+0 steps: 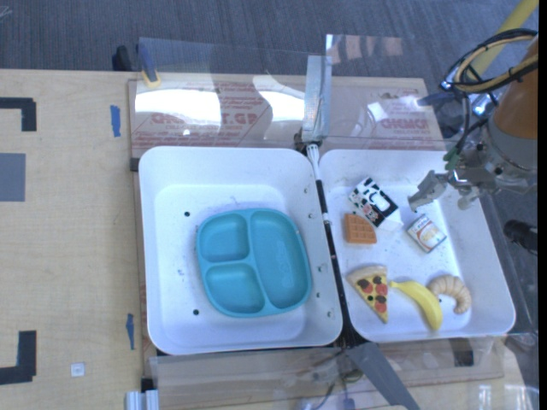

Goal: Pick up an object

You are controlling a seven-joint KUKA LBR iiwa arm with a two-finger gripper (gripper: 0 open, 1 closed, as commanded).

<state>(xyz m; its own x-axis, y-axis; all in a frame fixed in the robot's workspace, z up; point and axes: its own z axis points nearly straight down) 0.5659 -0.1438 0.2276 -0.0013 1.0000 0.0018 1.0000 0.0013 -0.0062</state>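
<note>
One pincer (430, 190) | jaw state unclear | above small carton (426, 233) | right bin (500, 297)

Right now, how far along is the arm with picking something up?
Nothing looks picked yet. The waffle, pizza slice, banana, croissant, black-and-white carton and small box all lie in the right bin. In hand: the gripper hangs over that bin, just above the small box, with nothing between its fingers. Left: descend, close on one item and lift.

Small carton (426, 233) lies tilted in right bin (500, 314).
</note>
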